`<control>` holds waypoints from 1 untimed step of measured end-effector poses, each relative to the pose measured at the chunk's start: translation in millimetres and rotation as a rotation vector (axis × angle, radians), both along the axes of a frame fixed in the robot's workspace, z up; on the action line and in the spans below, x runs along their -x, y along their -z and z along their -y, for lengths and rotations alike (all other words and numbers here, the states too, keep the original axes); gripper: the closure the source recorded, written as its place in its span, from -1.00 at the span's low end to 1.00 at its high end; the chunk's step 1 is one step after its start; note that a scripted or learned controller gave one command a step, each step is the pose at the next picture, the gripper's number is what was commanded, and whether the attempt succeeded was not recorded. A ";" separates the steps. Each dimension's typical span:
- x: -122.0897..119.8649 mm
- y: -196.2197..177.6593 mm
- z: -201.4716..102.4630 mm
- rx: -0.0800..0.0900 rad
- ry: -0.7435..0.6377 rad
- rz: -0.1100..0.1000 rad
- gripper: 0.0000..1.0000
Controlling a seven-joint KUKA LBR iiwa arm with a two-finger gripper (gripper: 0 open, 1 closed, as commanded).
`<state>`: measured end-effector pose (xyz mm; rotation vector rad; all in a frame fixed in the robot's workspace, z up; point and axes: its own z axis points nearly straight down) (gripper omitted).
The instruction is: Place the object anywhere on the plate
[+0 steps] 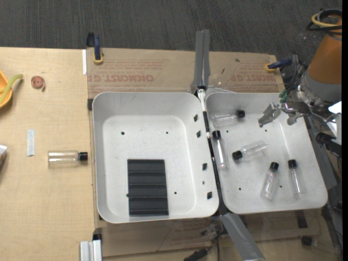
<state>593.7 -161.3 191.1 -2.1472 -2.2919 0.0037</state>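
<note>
The gripper (278, 115) is hanging over the right bin's (321, 200) upper right corner, fingers looking spread with nothing between them. Clear vials are lying below and left of it; the nearest vial (228, 115) is lying crosswise, while the dark plate (147, 187) is sitting in the left bin (100, 145).

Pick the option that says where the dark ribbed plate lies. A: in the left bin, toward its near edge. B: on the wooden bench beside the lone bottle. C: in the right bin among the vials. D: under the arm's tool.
A: the dark ribbed plate lies flat on the floor of the left bin, near its front edge, while the vials lie in the right bin.
</note>
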 end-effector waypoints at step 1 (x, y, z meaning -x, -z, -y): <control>-45.2 -6.1 53.1 0.001 0.157 0.002 -1.00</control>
